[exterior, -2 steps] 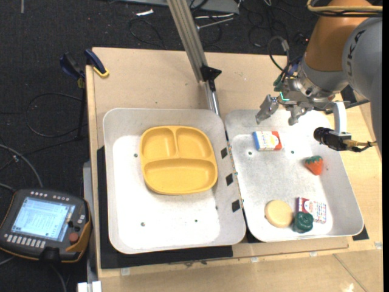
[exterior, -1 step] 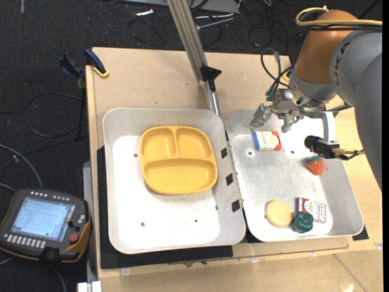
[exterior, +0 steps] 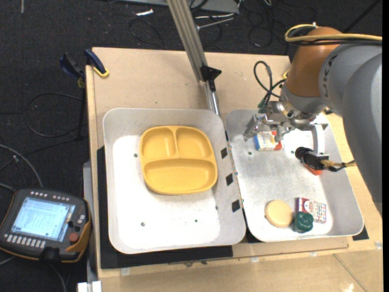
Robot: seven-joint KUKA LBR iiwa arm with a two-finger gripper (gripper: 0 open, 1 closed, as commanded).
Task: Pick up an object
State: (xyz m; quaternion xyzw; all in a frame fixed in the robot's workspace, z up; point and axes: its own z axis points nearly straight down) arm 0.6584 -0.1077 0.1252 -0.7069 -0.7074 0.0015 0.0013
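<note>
Arm over the right bin, gripper at a small carton

A yellow divided plate lies in the left bin; in the right bin, the gripper hangs over a blue-and-white carton, fingers spread and seemingly straddling it, while a tan disc, green piece and small box sit near the front edge

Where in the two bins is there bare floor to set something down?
Left bin: a bare strip below the yellow divided plate. Right bin: the middle is bare, between the hand and the round cookie. Crowded: its lower right corner, with the small carton and green piece.
</note>
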